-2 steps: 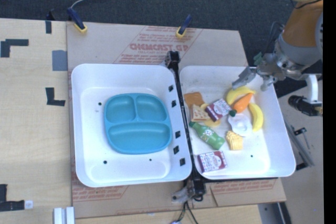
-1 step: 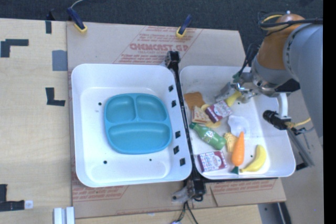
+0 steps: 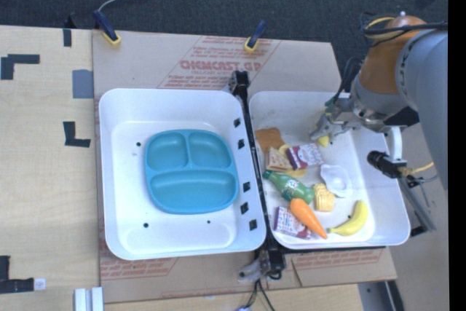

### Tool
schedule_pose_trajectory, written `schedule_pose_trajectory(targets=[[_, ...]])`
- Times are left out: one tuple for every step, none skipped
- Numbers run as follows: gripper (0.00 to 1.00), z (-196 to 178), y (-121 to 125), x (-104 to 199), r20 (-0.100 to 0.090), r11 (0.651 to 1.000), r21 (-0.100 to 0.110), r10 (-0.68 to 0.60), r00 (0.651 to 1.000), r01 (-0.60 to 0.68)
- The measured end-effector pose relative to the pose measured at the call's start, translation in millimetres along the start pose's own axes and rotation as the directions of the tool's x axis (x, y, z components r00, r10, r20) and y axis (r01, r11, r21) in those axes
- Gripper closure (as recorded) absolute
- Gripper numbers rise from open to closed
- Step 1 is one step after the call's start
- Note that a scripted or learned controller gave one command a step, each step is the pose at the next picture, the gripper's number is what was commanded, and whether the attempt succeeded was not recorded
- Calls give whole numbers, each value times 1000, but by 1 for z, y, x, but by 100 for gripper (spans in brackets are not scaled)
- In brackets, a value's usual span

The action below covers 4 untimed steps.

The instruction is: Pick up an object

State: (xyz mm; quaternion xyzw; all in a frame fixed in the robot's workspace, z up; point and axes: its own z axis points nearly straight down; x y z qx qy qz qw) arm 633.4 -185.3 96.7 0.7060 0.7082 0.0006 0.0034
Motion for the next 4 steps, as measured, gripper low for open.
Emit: schedule_pose_trajectory(targets=[[100, -38, -39, -6, -4, 1000, 7, 2, 1000, -2], [100, -126, -10, -18, -2, 1000, 3, 2, 1000, -2], [100, -149, -39, 73, -5, 1000, 5, 0, 1000, 0], [100, -128, -50, 118, -4, 1000, 8, 1, 1000, -1]])
